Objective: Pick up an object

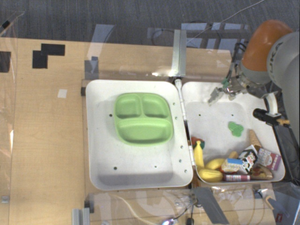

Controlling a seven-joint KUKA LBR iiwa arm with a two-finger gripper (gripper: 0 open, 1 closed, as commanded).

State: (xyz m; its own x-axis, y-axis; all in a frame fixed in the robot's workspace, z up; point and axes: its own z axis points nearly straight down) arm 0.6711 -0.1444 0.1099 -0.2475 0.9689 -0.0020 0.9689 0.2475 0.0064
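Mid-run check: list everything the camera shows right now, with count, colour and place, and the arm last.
Bins: two, white, side by side on the bench.
Divided plate: one, light green, centre of the left bin.
Small green piece: one, green, middle of the right bin.
Bananas: about three, yellow, near-left corner of the right bin.
Cartons and packets: several, mixed colours, piled along the right bin's near edge; exact count unclear.
Cone-like item: one, tan, beside the pile.
Arm: one, grey with orange band, from the right.
Gripper: one, over the right bin's far side.

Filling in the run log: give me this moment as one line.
end effector: above right bin far edge, holding nothing | small green piece: mid-bin | bananas: near corner | green tray: left bin
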